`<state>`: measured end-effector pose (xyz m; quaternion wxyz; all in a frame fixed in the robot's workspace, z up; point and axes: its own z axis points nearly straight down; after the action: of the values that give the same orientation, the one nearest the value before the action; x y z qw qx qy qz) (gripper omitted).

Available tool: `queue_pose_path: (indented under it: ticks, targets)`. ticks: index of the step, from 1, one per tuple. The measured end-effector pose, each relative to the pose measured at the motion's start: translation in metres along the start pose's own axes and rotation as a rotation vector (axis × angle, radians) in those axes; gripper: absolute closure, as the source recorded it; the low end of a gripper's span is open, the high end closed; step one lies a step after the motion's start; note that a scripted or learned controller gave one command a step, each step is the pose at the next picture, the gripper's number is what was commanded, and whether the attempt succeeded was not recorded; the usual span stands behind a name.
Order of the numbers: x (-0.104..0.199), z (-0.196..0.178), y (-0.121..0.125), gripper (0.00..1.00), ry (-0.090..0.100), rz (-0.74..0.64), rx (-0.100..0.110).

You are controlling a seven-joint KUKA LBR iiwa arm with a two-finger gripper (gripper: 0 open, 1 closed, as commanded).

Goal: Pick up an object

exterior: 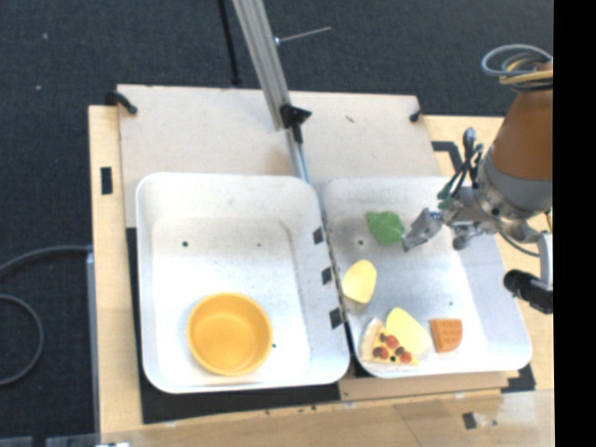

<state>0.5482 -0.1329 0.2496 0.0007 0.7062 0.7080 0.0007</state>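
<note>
The tool (pixel 438 232) hung over the right bin (pixel 484 277), fingers apart and holding nothing, just right of a green piece (pixel 385 225). Bare floor lay mid-bin; a pale yellow piece (pixel 359 280), a fruit-topped slice (pixel 396 339) and an orange block (pixel 447 334) crowded its near edge. The left bin (pixel 233 240) held 1 yellow bowl (pixel 229 333).

Cut off at the frame's right: arm (pixel 523 147) above the right bin (pixel 484 343). Too small to read: gripper (pixel 438 231) fingers beside the green piece (pixel 385 226).
</note>
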Motion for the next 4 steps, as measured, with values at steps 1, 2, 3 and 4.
queue_pose_path:
  ticks: [1, 2, 3, 4]
  targets:
    - [0.000, 0.000, 0.000, 0.00, 0.000, 0.002, -0.001]
    - [-0.001, 0.063, -0.002, 0.00, -0.001, 0.003, 0.007]
    - [-0.004, 0.117, -0.013, 0.00, -0.001, 0.004, 0.007]
    - [-0.005, 0.150, -0.013, 0.00, -0.002, 0.004, 0.003]
